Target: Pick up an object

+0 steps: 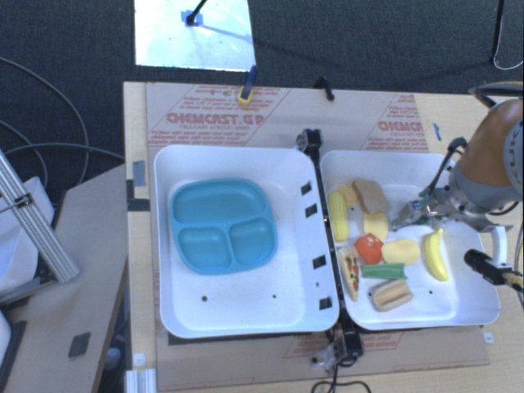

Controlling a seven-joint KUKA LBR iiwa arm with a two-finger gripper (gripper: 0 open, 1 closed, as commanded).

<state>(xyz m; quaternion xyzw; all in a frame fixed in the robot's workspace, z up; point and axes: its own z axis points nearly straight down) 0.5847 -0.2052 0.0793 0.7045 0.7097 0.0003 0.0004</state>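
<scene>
Hotdog (390, 295) and pizza (352, 272) sit low in the right bin (471, 305). My gripper (407, 216) hovers above the yellow block (376, 223); whether my jaws are apart I cannot tell. Nothing lifted yet.

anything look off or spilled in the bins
Nothing stands out. The toy food lies loosely piled inside the right bin, none over the rim, and the blue tray sits flat in the left bin.

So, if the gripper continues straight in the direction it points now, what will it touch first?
Probably the pale yellow block: the gripper points left across the right bin, and that block lies nearest ahead. Its height above the food is unclear, so it might pass over.
</scene>
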